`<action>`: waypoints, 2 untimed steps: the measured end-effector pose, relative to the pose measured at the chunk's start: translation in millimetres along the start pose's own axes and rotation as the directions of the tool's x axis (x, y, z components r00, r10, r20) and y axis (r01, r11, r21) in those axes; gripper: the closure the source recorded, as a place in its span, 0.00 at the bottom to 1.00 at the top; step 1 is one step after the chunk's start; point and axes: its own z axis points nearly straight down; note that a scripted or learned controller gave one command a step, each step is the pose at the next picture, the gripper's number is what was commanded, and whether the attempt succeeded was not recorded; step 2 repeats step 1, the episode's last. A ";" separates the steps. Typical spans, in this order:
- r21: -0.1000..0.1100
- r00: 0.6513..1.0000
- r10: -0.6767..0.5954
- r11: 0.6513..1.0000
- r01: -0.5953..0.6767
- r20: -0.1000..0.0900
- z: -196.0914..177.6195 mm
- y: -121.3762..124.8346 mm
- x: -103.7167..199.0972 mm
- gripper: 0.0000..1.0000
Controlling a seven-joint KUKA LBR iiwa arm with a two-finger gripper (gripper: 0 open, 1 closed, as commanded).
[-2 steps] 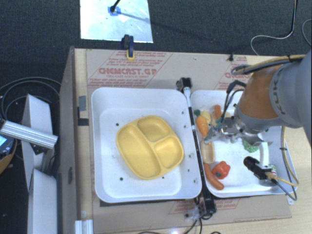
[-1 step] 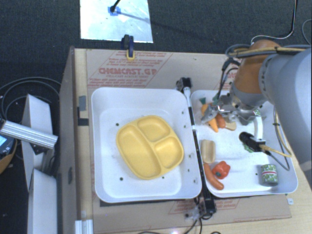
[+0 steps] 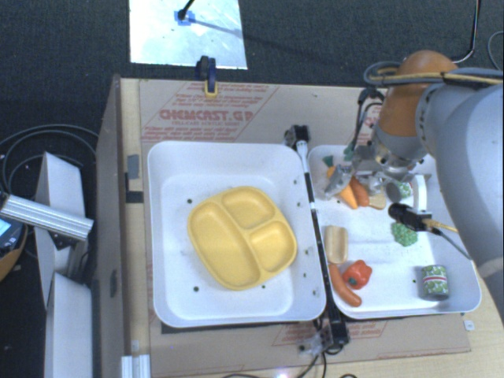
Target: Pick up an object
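My gripper point(image 3: 354, 183) is down in the back left part of the right bin point(image 3: 457, 299), and the grey arm comes in from the right. Its fingers point(image 3: 337, 181) stand apart, open, on either side of an orange toy carrot point(image 3: 356, 195) that lies on the bin floor. A small tan piece point(image 3: 378, 202) lies just right of the carrot. Some green toy leaves point(image 3: 402, 189) peek out from under the wrist.
The right bin also holds a green broccoli point(image 3: 405, 235), a tan bread piece point(image 3: 336, 243), a red pepper point(image 3: 359, 273), a sausage point(image 3: 344, 285) and a small can point(image 3: 433, 282). A yellow divided plate point(image 3: 240, 236) lies in the left bin point(image 3: 169, 211).
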 end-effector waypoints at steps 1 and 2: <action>0.005 1.000 -0.003 1.000 0.003 0.002 -8.9 -1.7 -0.2 1.00; 0.005 1.000 -0.003 1.000 0.003 0.002 -8.9 -1.7 -0.2 1.00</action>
